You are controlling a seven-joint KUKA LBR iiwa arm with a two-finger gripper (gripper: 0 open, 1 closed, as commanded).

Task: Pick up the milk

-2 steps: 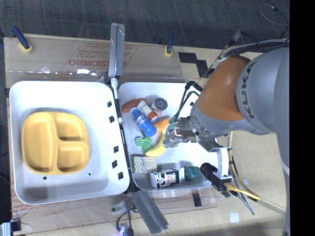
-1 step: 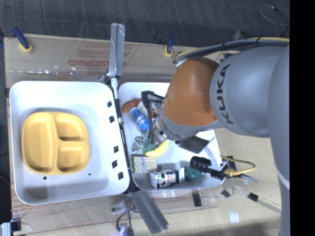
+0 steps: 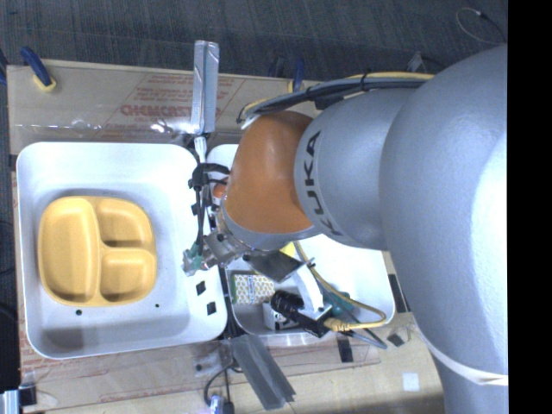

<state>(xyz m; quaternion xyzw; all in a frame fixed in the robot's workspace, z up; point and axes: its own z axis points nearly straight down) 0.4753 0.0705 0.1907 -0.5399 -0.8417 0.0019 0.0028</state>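
Camera view has the arm [image 3: 345, 171] bent low over the right bin [image 3: 379, 283], lower middle of the frame — reaching in, I'd judge, nothing lifted yet. I can't pick out the milk under it. How the gripper stands I cannot tell. The yellow tray [image 3: 97, 250] sits left.

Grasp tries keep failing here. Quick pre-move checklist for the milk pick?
1. Milk located: cannot tell; the arm covers most of the right bin.
2. Pincer state: cannot tell; it sits beneath the orange band.
3. Anything held: cannot tell.
4. Visible item near the right bin's front edge, a patterned packet: identity cannot tell.
5. Left bin holds the yellow divided tray, apart from the arm: ok.
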